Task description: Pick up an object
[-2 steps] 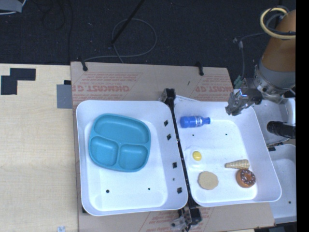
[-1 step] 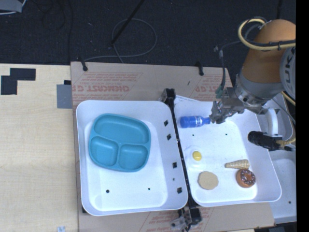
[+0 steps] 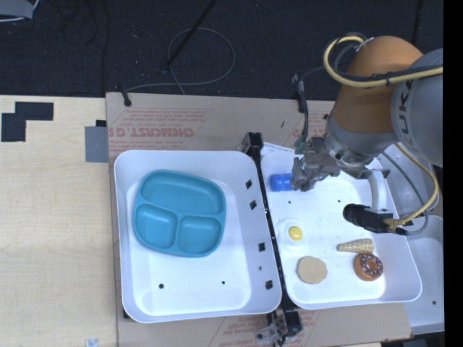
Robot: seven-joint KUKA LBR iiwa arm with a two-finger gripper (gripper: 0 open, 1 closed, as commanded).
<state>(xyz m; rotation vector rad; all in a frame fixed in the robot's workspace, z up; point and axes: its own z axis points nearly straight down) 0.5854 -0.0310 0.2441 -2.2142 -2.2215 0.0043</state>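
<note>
Two shallow white bins sit side by side on a sheet of cardboard [image 3: 181, 125] that covers the tabletop [image 3: 51, 215]. The left bin [image 3: 137, 295] holds a blue divided plate [image 3: 179, 212], lying flat in its upper left part. In the right bin [image 3: 340, 298], a small blue object [image 3: 279, 183] lies near the upper left corner, close to the wall between the bins. The claw [image 3: 302, 181] is low over that corner, just beside the blue object on its right and seemingly touching it; whether the claw is apart, together or clamped on the object cannot be told from here. Lower in the same bin lie a fried egg [image 3: 294, 232] with a yellow yolk, a round tan cookie [image 3: 312, 270], an ice-cream cone [image 3: 356, 246] on its side, and a brown doughnut [image 3: 368, 267] just below the cone. The grey arm [image 3: 376, 85], with its orange band, reaches in over the bin's upper right, trailing yellow and black cables.
</note>
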